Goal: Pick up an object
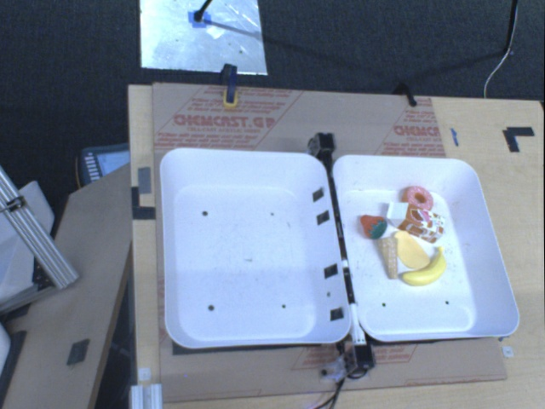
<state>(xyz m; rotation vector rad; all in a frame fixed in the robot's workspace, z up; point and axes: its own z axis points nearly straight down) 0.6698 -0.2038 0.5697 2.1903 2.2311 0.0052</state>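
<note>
Several toy food pieces lie clustered in the right bin (477, 313). A pink frosted donut (417, 198) sits at the top of the cluster. Below it lies a red-and-white sprinkled pastry (424, 224), with a small white block (396, 211) to its left. A red and green strawberry-like piece (373, 226) is at the cluster's left edge. A tan cone (389, 256) points down beside a pale yellow slice (410, 250). A yellow banana (426, 271) curves along the bottom of the cluster.
The left bin (247, 245) adjoins the right one along a central seam with black clips (328, 220). Both rest on a cardboard sheet (255, 118) on the bench. A shiny metal plate (203, 22) lies beyond the bench; an aluminium rail (30, 228) slants at far left.
</note>
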